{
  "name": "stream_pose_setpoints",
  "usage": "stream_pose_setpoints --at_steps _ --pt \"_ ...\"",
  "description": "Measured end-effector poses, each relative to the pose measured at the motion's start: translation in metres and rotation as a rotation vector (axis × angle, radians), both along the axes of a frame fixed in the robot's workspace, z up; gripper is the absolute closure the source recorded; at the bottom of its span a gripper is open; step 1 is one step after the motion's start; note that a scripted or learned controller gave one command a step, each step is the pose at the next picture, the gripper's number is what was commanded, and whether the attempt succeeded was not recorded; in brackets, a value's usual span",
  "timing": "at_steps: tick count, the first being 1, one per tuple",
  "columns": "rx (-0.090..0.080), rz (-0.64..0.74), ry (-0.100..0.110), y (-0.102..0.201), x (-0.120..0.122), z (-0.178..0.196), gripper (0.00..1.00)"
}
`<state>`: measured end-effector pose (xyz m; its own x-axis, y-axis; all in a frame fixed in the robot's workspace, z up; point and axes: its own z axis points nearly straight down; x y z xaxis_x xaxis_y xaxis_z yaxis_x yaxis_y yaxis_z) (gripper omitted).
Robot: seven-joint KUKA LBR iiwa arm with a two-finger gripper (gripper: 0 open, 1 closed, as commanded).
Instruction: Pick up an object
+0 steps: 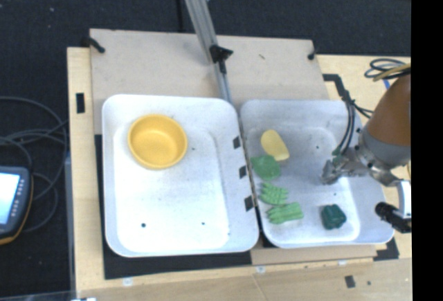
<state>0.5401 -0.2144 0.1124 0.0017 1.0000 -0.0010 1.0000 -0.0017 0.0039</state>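
Camera view: the gripper (333,172) is seen low by the right bin's (304,116) right edge; its finger state cannot be told. The dark green object (333,216) could be missed.

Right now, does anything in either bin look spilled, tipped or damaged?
Nothing stands out. The yellow bowl sits upright in the left bin; the small items lie loose in the right bin, near the gripper.

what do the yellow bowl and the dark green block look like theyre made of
Yellow bowl: probably moulded plastic, uniform colour, smooth, slightly glossy inside, thin even rim.
Dark green block: less clear; matte, dull surface with softly rounded edges, so possibly foam or rubber, maybe plastic. It is too small in this view to settle.
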Motion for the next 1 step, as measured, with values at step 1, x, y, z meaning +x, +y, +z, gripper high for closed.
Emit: stream_pose_setpoints --at_steps 1 --pt "-0.001 0.002 -0.002 0.0027 0.0007 0.0626 1.00"
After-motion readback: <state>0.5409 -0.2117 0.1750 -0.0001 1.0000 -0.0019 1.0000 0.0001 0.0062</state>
